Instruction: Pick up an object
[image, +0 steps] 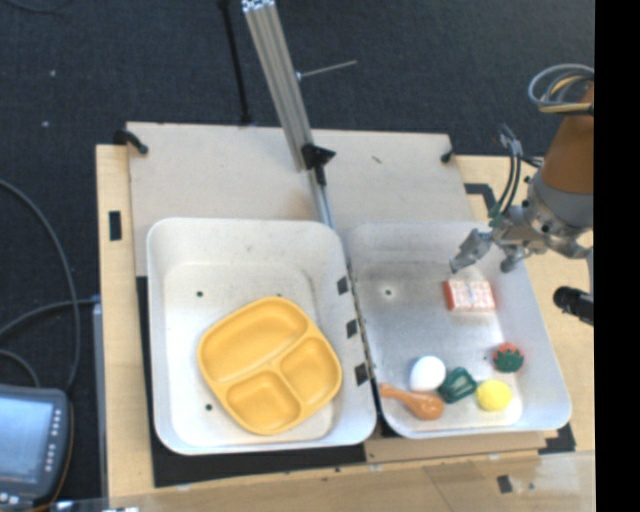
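Observation:
My gripper (487, 260) hangs over the back part of the right bin (400, 255), open, with nothing between its fingers. A pink and white checkered block (469, 295) lies just in front of and below it, apart from the fingers. Along the bin's front edge lie a white ball (427, 373), a dark green piece (458, 385), a yellow ball (493, 395) and an orange spoon-shaped piece (415, 401). A small red and green piece (508, 358) sits near the right wall.
The left bin (180, 260) holds a yellow divided plate (268, 365). A slanted metal post (285, 90) rises behind the bins, ending at the divide between them. The arm's orange band (570, 155) is at the right edge.

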